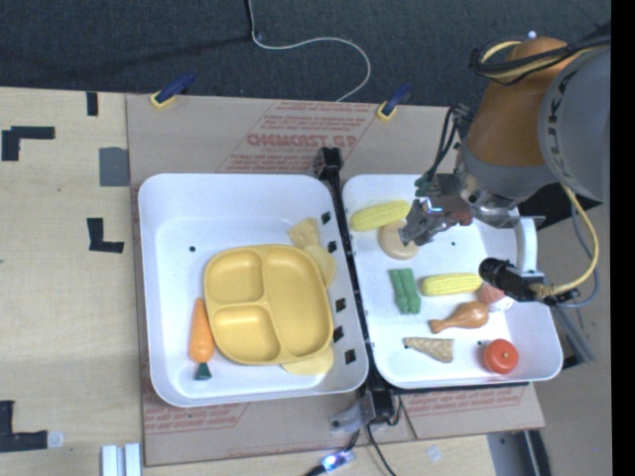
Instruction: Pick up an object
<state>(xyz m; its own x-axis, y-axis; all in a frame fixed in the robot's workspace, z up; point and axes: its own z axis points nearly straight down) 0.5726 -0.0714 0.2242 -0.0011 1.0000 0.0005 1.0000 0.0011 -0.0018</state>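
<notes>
The right bin [556,365] holds two yellow corn cobs [379,214] [451,285], a tan round piece [399,243], a green pod [404,291], a chicken drumstick [462,316], a tan wedge [431,347] and a red tomato [500,356]. My gripper [425,223] hangs over the upper middle of this bin, just right of the tan round piece and the upper corn cob. Its fingers point down and to the left, with nothing visibly held between them.
The left bin [159,206] holds a yellow divided plate [266,302], an orange carrot [200,333] at its left, and pale yellow pieces [310,238] peeking out behind and below it. A black divider [345,276] runs between the bins. The arm's grey and orange body [526,117] covers the right bin's upper right.
</notes>
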